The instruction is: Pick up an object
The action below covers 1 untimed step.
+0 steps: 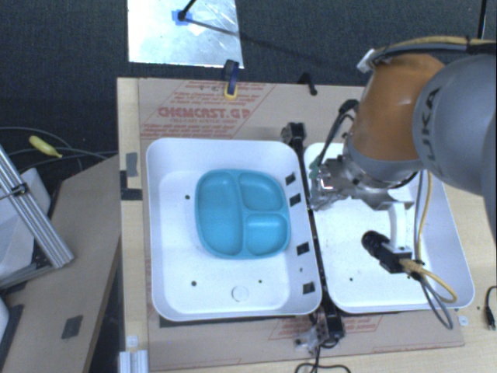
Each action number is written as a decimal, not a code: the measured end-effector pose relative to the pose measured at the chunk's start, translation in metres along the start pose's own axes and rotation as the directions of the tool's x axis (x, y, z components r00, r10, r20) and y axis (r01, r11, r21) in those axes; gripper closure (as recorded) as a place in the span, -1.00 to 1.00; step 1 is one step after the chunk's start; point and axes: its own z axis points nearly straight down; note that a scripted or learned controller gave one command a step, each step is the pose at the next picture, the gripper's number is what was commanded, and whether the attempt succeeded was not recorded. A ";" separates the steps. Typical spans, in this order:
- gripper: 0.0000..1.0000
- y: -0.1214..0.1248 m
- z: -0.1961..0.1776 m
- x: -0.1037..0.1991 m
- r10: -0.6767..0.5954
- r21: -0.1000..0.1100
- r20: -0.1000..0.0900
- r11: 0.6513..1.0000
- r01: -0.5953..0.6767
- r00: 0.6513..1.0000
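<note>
Tool [324, 183] down at the left edge of the right bin [446, 290], just beside the seam where the two bins meet, mostly hidden under the wrist; cannot tell whether wide or narrow, and nothing seen held in it. Above it, the orange band [392, 103] and the bulky grey arm [458, 119], reaching in from the right and covering much of that bin's far half. Hanging from the wrist, a yellow cable [423, 274] looping down over the bin floor past a small black fitting [383, 251]. To the left, across the seam, the left bin [175, 290], with the blue plate [241, 213] lying flat near its middle, three compartments facing up, well apart from the tool. Along the seam, a row of small black clips [296, 200]. Under both bins, a brown cardboard sheet [206, 107] with red print, lying on the surface [85, 231]. At the sheet's far edge, a yellow and blue clamp [231, 80]. Beyond that, a shiny foil sheet [186, 22] on dark floor. At the far left, an aluminium frame rail [31, 216] set at a slant.
</note>
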 end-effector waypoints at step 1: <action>1.00 0.007 -0.037 0.081 -0.001 0.000 0.000 1.000 0.001 1.000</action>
